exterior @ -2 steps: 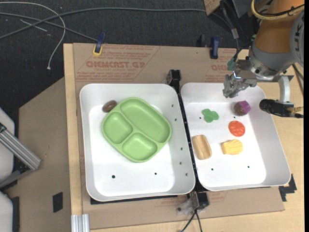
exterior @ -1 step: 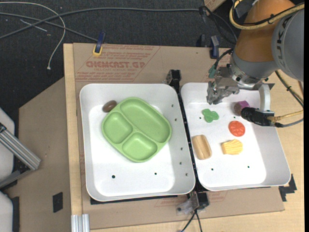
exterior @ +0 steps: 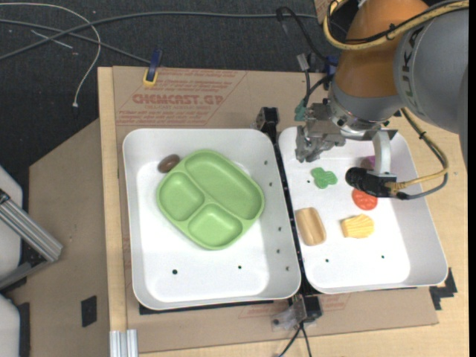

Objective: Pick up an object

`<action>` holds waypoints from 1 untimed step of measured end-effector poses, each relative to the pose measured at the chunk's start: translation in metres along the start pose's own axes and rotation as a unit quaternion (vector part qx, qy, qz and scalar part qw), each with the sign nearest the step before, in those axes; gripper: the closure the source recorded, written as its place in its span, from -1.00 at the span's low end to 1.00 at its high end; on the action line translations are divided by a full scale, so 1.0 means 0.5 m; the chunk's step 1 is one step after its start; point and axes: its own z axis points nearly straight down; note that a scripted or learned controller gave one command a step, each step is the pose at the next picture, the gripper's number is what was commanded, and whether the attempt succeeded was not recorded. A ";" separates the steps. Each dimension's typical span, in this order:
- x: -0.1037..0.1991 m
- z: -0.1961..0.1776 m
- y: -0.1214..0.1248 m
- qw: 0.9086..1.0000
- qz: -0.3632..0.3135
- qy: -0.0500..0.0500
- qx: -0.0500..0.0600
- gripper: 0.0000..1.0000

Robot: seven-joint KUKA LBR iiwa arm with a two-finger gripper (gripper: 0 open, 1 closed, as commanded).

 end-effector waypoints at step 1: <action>0.110 0.026 -0.012 1.000 0.000 0.000 0.001 1.00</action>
